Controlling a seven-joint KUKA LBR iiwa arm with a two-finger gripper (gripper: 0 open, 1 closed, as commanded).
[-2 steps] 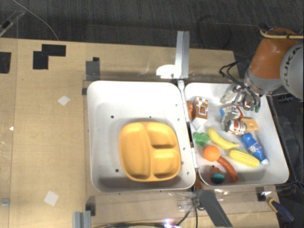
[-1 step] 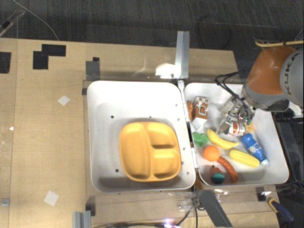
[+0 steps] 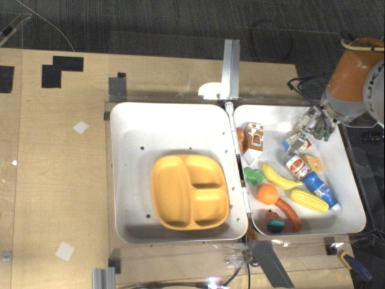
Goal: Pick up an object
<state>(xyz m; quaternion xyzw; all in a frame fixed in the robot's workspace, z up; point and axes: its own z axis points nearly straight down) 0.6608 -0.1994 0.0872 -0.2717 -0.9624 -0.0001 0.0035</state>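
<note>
We see the gripper (image 3: 302, 138) low over the back of the right bin (image 3: 349, 179); whether it is spread or pressed together we cannot tell. Beneath and in front of it lie the objects: a brown-and-white carton (image 3: 253, 138) with illegible print, a small can (image 3: 296, 166), a blue bottle (image 3: 319, 189), a banana (image 3: 281, 178), a corn cob (image 3: 309, 200), an orange (image 3: 267, 194) and a sausage (image 3: 290, 214). The left bin (image 3: 135, 131) bears a yellow divided tray (image 3: 189, 191).
</note>
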